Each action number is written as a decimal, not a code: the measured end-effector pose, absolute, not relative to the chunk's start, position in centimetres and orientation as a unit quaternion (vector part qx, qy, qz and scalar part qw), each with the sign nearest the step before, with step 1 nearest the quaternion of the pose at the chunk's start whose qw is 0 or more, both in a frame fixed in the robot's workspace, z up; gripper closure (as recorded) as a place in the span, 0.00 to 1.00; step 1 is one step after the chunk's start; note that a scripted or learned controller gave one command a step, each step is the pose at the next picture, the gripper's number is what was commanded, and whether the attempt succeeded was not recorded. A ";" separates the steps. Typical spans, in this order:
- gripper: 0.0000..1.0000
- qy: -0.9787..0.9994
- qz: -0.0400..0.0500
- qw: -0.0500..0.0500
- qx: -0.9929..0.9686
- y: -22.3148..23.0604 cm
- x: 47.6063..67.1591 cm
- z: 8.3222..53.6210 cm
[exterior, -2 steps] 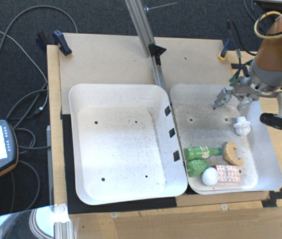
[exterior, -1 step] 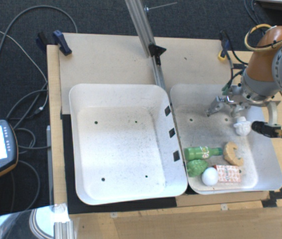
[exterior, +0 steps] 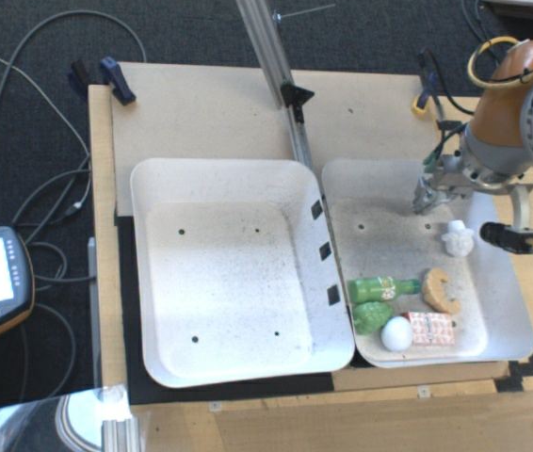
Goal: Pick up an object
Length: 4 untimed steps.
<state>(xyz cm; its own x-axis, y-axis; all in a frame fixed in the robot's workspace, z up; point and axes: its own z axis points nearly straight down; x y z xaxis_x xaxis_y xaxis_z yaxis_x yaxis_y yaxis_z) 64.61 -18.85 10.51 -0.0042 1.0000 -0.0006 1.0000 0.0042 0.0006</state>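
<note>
Two shallow white plastic bins [exterior: 229, 182] on tabletop [exterior: 201, 102]; right bin held six small items [exterior: 408, 304], several indistinct. Tool [exterior: 427, 199] above it; finger state unreadable.

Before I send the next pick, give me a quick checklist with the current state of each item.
1. Hand over the right bin: ok.
2. Hand holds an object: not ok, nothing seen between its fingers.
3. Finger opening: cannot tell.
4. Nearest target, white lumpy object, lies apart from the others: ok.
5. Green bottle, white ball and patterned box crowded at the bin's near edge: not ok for a clean grasp.
</note>
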 end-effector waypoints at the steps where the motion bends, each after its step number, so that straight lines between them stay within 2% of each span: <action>1: 1.00 0.708 0.002 0.004 0.706 -18.0 65.0 16.6; 4: 1.00 0.708 0.002 0.004 0.706 -18.9 65.9 29.8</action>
<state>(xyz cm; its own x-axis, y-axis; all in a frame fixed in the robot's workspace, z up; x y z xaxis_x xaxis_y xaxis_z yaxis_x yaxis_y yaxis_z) 65.85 -18.85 29.83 -0.0021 1.0000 -0.0024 1.0000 0.0021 0.0081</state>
